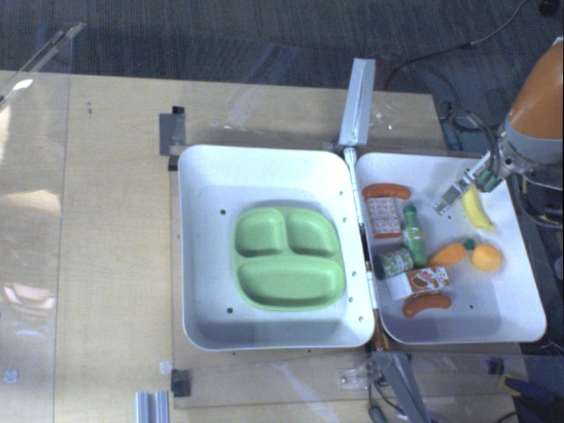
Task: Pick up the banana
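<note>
Jaws [451, 197] beside banana [477, 211], spread or not we couldn't tell; we judged it light, smooth, best pinched mid-length.

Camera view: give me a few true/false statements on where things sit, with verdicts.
1. The banana lies in the right bin. True.
2. The green tray sits in the right bin. False: it sits in the left bin.
3. The end effector is over the right bin, near the banana. True.
4. The green bottle lies on the green tray. False: it lies in the right bin.
</note>
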`<state>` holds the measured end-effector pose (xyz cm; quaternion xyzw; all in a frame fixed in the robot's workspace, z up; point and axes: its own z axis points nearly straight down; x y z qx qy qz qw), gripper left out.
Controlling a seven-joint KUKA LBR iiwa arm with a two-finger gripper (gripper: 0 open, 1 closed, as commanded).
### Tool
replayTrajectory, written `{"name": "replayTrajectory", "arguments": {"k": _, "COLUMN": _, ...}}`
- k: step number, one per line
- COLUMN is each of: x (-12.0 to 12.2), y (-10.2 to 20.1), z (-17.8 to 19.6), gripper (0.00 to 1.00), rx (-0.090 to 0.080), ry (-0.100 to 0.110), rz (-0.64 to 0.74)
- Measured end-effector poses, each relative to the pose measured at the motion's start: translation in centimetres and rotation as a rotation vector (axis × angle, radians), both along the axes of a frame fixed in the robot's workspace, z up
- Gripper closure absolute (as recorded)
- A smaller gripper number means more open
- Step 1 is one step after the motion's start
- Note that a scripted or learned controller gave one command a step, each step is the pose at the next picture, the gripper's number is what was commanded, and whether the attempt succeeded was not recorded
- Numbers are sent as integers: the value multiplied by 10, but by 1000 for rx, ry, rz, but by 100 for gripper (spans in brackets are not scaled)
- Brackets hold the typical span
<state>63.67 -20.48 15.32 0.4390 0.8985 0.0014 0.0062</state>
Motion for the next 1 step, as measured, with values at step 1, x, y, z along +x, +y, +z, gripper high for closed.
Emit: {"name": "replayTrajectory", "arguments": {"k": 1, "x": -1, "y": 1, "z": -64, "gripper": 0, "rx": -1, "ry": 1, "rz": 231}}
